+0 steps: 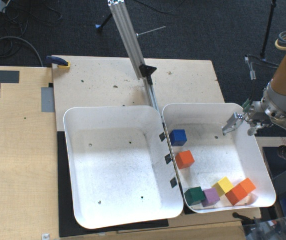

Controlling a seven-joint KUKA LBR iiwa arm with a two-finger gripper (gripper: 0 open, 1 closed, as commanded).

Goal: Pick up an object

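My gripper (242, 123) hangs over the right bin's (263, 171) far rim — jaws apart, gripping nothing. The blocks lie below; the blue cube (178, 137) sits nearest, free-standing, likely easiest.

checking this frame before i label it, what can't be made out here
- Gripper, camera view: too small and blurred to tell how its jaws stand.
- Arm: cut off by the right edge past the wrist.
- Purple cube: partly hidden by the yellow cube and green cube beside it.
- Large orange block: its far side against the right bin wall is unclear.
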